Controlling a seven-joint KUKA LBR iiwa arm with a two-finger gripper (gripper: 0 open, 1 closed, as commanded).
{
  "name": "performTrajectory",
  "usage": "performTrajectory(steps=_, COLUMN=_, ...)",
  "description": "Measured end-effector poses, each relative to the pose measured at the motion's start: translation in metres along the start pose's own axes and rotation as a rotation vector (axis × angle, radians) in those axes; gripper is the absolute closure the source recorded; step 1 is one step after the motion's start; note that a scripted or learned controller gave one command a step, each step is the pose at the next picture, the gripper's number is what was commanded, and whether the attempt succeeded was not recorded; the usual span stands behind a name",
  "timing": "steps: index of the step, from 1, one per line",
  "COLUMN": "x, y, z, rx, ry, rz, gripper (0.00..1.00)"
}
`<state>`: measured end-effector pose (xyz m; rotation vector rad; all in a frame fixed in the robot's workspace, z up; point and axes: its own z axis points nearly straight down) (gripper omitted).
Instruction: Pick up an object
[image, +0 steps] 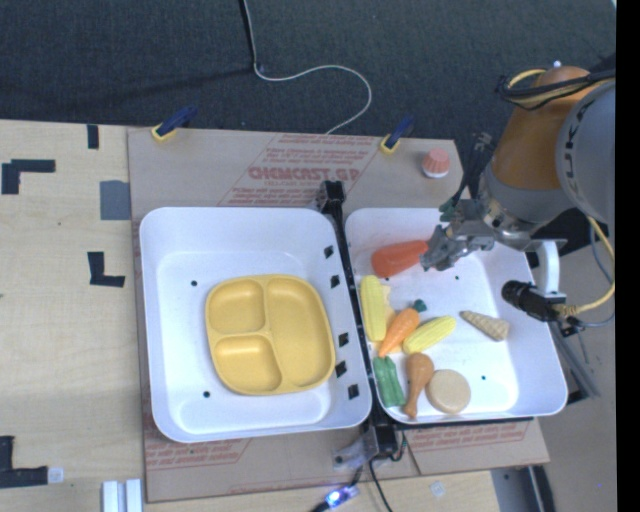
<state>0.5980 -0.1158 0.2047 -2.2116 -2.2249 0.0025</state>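
The right bin (520, 400) holds several toy foods: a red-orange pepper (398, 257) at its far left, a pale yellow corn (373, 307), an orange carrot (398, 331), a yellow corn cob (430, 334), a green vegetable (388, 381), a drumstick (417, 377), a tan round bun (449, 391) and a beige cone (485, 324). My gripper (442, 256) hangs low over the far part of this bin, just right of the red-orange pepper. Nothing shows between its fingers.
The left bin (165, 300) holds a yellow divided plate (268, 333). A small pink disc (435, 164) lies on the cardboard behind the right bin. A white cable (310, 72) loops across the dark floor at the back. Blue-yellow clamps (174, 122) hold the cardboard's far edge.
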Motion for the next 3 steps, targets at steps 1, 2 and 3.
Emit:
performTrajectory(steps=1, x=0.049, y=-0.003, z=0.005, rx=0.0, ry=0.0, rz=0.0, gripper=1.0)
performTrajectory(steps=2, x=0.095, y=0.005, z=0.005, rx=-0.001, ry=-0.001, rz=0.001, gripper=1.0)
performTrajectory(steps=3, x=0.147, y=0.005, z=-0.015, rx=-0.003, ry=-0.001, rz=-0.001, gripper=1.0)
